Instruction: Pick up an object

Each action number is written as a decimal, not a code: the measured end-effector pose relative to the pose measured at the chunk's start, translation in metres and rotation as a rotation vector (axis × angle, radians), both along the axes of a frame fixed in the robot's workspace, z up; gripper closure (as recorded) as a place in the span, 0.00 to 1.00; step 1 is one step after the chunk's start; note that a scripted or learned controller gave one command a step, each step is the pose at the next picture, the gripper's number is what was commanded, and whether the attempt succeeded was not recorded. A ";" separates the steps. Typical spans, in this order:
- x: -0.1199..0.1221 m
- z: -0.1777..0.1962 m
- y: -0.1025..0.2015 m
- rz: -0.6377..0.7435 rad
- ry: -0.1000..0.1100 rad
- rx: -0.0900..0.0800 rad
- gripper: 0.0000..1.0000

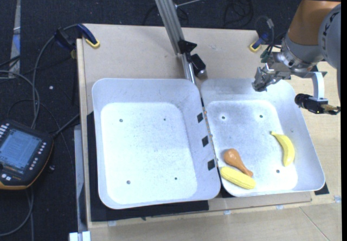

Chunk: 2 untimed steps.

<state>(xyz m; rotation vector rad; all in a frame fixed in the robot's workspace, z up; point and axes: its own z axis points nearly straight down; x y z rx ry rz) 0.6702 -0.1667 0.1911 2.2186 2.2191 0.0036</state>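
Note:
Three small objects lie in the right bin (238,90). A yellow banana (285,147) rests near its right side. An orange pear-shaped piece (238,160) sits at the front left, touching a yellow corn-like piece (237,177) just in front of it. My gripper (261,83) hangs over the bin's far right corner, well behind all three objects, with nothing visible in it. Its fingers are too small and dark to read.
The left bin (146,142) sits beside the right one, joined along a middle ridge with black clips (206,140). A slanted metal pole (171,14) rises behind the bins. Clamps (87,36) hold the bench's back corners. A pendant (19,153) lies at the left.

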 end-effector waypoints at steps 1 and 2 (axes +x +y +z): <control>-0.004 0.044 0.002 0.000 0.000 0.000 1.00; -0.028 0.041 0.041 0.002 0.003 0.001 1.00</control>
